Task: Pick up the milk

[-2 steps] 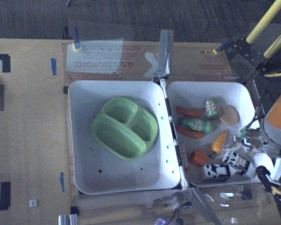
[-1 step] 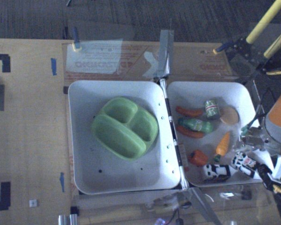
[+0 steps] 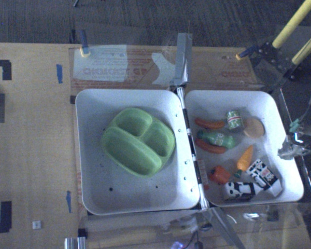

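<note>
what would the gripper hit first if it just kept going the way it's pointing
Probably the right wall of the right bin: the gripper seems to point down over that edge, though depth is unclear. The black-and-white milk carton lies left of that line and nearer the front.

The milk (image 3: 263, 176) — a white carton with black patches (some red too) — lies on its side in the right bin's near-right corner.
</note>
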